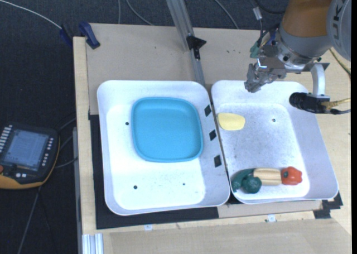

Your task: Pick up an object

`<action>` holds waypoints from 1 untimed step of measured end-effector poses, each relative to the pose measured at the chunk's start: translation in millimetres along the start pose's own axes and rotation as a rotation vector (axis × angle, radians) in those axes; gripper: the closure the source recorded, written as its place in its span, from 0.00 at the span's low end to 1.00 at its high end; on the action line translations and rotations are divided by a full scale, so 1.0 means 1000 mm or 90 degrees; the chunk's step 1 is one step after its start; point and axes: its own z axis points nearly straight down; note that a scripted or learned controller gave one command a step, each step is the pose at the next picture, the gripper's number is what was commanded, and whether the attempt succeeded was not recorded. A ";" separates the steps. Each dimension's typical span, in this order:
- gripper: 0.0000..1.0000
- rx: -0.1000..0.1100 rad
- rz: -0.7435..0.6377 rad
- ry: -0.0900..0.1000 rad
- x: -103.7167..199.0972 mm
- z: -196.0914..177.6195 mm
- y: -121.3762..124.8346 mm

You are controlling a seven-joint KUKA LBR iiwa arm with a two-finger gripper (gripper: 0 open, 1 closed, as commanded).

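A pale yellow object (231, 121) lies near the left wall of the right bin (312, 135). Along that bin's front edge sit a dark green object (246, 182), a tan cylinder (268, 176) and a red object (291, 176), close together in a row. My gripper (255, 84) hangs over the back left corner of the right bin, above and to the right of the yellow object. Nothing shows between its fingertips.
The left bin (111, 152) holds a square turquoise plate (166, 129). A metal pole (178, 7) slants up from between the bins at the back. A black fitting (304, 101) sticks out of the arm over the right bin's back right.
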 end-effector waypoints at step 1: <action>1.00 0.000 0.000 0.000 0.039 0.007 -0.014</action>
